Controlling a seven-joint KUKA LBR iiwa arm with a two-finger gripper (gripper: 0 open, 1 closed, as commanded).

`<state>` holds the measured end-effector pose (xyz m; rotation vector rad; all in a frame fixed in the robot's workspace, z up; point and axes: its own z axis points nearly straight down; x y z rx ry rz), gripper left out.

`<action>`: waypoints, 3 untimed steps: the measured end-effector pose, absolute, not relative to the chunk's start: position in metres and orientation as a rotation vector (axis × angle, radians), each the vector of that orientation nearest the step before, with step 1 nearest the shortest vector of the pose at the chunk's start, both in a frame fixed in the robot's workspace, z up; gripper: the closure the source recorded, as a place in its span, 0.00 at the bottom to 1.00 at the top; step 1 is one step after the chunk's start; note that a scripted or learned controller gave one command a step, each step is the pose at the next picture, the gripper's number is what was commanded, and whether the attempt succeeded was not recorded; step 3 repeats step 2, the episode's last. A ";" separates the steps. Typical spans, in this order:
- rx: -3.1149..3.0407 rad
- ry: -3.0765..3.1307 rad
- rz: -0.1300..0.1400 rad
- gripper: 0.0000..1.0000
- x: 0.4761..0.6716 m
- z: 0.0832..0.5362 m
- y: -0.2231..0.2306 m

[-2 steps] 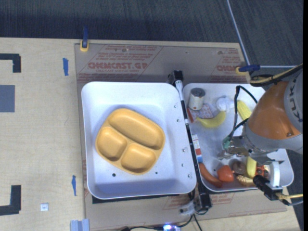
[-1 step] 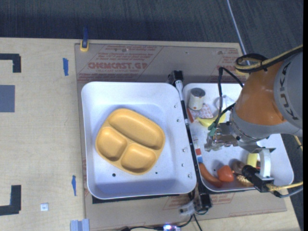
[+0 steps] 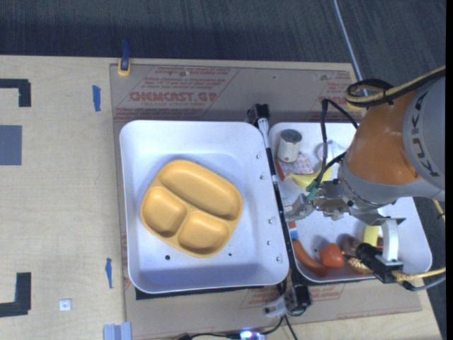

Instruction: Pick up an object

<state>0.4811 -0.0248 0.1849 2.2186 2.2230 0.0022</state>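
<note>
Yellow divided tray [image 3: 192, 205] fills left bin [image 3: 134, 147] centre, margins free; fingers [image 3: 306, 205] in crowded right bin [image 3: 422, 250], state unclear.

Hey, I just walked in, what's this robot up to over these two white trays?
The grey and orange arm reaches in from the right and hangs over the right bin, which holds a jumble of small items, among them a small cup and a red piece. The left bin holds a yellow divided tray. Whether anything has been grasped cannot be told here.
</note>
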 end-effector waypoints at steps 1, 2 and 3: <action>2.219 2.223 0.002 0.00 0.481 0.185 -0.025; 2.224 2.221 -0.003 0.00 0.478 0.096 -0.103; 2.224 2.221 -0.003 0.00 0.478 0.096 -0.103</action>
